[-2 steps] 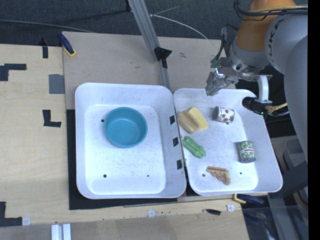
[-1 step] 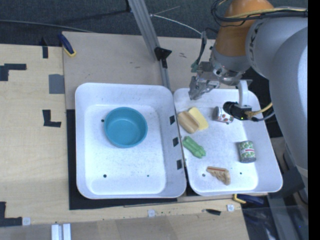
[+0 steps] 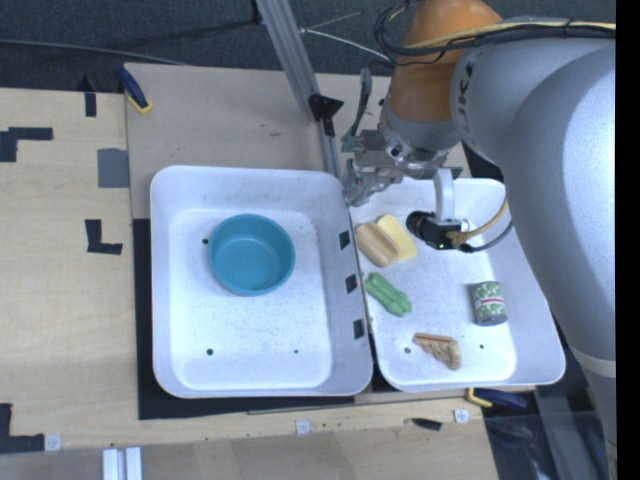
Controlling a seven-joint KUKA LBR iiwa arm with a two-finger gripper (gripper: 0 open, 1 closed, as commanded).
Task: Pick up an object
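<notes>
The jaws (image 3: 368,183) hung over the far left corner of the right bin (image 3: 520,358), and I could not tell their state. A yellow block (image 3: 386,240) lay just beside them, nearer me, with a green piece (image 3: 387,295) further on.

Right bin: yellow-tan block (image 3: 386,241), green piece (image 3: 387,295), small can (image 3: 488,303), tan piece (image 3: 437,349), all lying apart. Left bin: blue bowl (image 3: 251,254), upright.
</notes>
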